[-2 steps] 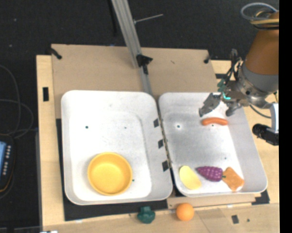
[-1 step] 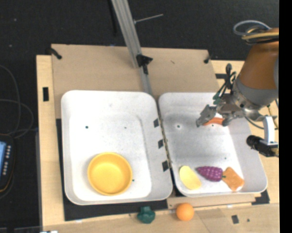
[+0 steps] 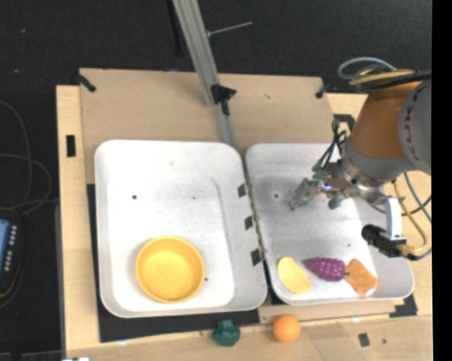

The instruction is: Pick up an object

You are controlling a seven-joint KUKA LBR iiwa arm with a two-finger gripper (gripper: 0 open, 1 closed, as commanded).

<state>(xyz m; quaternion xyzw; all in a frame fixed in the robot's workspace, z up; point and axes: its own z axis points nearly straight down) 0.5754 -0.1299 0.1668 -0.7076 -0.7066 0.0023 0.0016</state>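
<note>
My gripper [image 3: 317, 198] hangs over the upper middle of the right bin [image 3: 286, 164], open, with nothing between its fingers. Along that bin's front wall lie a pale yellow fruit [image 3: 293, 274], a purple bunch of grapes [image 3: 325, 268] and an orange block-like piece [image 3: 361, 276], all well below the gripper in the view. A yellow bowl [image 3: 169, 268] sits in the front of the left bin [image 3: 165, 171].
An orange ball [image 3: 286, 328] and a small green object [image 3: 226, 332] lie on the bench in front of the bins. A slanted metal rod [image 3: 199, 43] rises behind the bins. Cables hang from the wrist at the right bin's right edge.
</note>
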